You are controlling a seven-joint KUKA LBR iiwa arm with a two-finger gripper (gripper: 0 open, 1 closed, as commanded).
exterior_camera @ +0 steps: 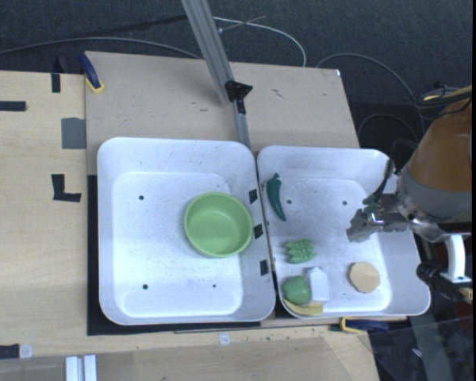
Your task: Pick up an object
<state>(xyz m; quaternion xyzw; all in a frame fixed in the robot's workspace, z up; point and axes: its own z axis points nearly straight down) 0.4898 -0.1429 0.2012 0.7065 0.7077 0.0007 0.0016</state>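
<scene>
In the right bin [333, 159], five small things lie loose. A tan round piece [365, 277] sits near the front right corner. Along the bin's left side lie a dark green pepper-shaped piece [275, 196], then a light green ridged piece [300, 251] further toward the front, and at the front left corner a green rounded object [297, 289] touching a small white object [316, 283], with a yellowish curved piece [305, 309] just in front of them against the wall.

The end effector [363, 225] hangs over the right part of this bin, behind the tan round piece and apart from it — nothing shows between its fingers, and whether they are spread or pressed together I cannot tell. The grey arm [440, 173], with its orange band, reaches in from the right.

The left bin [127, 153] holds a green bowl [217, 225], upright, near its right wall. Both bins rest on the desk [32, 213] — a grey pole [206, 38] slants across behind them.
</scene>
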